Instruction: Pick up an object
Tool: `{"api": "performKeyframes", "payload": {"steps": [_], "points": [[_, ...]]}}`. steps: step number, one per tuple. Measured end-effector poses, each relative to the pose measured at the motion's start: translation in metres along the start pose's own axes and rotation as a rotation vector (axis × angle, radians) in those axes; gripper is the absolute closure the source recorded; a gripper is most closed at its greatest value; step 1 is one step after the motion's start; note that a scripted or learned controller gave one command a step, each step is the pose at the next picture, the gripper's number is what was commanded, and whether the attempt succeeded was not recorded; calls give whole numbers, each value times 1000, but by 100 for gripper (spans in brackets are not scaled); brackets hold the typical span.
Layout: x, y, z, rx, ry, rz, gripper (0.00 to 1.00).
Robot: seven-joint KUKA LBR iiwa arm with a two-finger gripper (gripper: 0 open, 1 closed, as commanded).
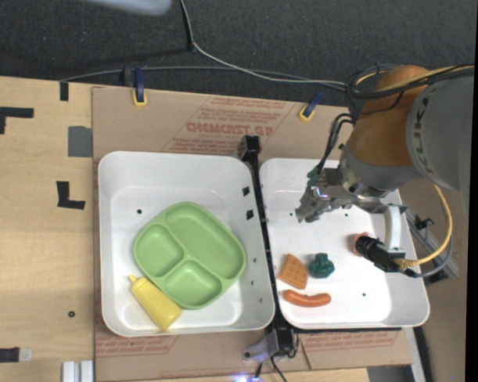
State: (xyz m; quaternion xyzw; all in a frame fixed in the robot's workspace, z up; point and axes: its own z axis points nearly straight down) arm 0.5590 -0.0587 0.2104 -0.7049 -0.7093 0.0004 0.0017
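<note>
Nearby, waffle point(293, 271), broccoli point(323, 265), sausage point(306, 300).

Bench under me: light wooden top point(34, 242) with black tape marks along its left edge
Sheet on the bench: brown cardboard point(218, 127) with red print, held at its far edge by two yellow clamps point(138, 95)
Beyond the bench's far edge: dark carpet-like floor point(253, 22), thin cables point(228, 64) trailing across it

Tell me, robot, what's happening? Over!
Gripper above right bin, nothing in it. Waffle, green toy, sausage lying below. Nothing blocking.
</note>
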Motion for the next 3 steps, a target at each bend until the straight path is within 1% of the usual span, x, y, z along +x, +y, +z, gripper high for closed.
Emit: {"api": "performKeyframes", "payload": {"steps": [1, 2, 3], "points": [[46, -12, 7, 1, -1, 2, 100], [98, -19, 11, 0, -1, 1, 100], [143, -36, 12, 1, -2, 2, 100]]}}
